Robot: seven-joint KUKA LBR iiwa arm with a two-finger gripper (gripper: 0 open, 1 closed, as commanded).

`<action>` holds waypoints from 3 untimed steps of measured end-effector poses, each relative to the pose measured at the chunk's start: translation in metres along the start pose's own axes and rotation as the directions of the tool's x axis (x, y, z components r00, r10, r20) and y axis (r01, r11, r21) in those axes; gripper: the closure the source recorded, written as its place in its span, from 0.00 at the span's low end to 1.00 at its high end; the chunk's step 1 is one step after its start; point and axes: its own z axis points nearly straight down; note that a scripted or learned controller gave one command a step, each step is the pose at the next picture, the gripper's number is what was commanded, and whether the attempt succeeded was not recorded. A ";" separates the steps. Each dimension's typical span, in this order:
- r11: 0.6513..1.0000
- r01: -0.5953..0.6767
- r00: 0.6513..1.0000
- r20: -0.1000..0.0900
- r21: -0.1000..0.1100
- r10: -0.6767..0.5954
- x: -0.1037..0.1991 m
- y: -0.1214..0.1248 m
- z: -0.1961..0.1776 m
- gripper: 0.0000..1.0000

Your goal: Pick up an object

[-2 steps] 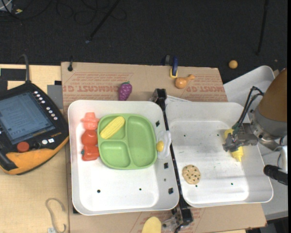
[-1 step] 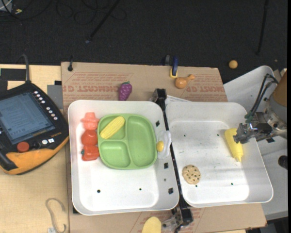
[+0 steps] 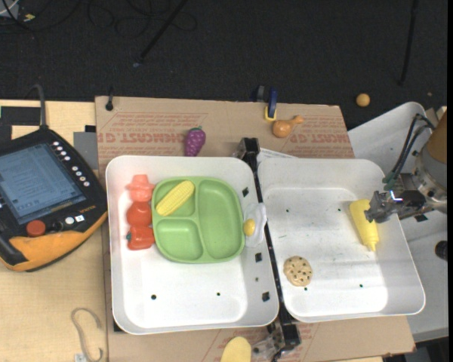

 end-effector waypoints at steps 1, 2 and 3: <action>1.000 0.002 1.000 -0.002 0.003 -0.002 0.045 -0.003 0.008 1.00; 1.000 0.004 1.000 -0.003 0.002 -0.004 0.095 -0.005 -0.001 1.00; 1.000 0.003 1.000 -0.002 0.003 -0.003 0.146 -0.007 0.005 1.00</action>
